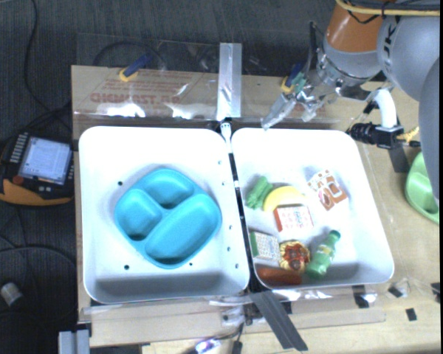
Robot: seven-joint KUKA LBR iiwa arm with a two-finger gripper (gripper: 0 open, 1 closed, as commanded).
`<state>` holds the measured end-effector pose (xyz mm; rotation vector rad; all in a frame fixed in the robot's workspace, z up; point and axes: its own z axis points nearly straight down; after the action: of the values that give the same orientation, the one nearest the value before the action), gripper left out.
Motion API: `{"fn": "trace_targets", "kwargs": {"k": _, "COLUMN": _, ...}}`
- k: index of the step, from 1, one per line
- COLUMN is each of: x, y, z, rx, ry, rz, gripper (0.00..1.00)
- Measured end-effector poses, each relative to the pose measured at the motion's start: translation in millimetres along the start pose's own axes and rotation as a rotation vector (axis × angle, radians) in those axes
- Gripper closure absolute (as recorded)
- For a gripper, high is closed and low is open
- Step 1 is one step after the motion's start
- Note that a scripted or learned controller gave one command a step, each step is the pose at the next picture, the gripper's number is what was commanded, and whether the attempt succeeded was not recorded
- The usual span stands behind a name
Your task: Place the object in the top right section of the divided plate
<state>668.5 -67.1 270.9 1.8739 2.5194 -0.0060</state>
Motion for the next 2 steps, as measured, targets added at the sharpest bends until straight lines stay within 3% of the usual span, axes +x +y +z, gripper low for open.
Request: {"fn": "trace_targets", "kwargs": {"k": 2, "x": -0.3, "y": -0.1, "z": -0.1, "rx": 0.0, "ry": -0.001, "rz": 0.0, "gripper": 0.0}}
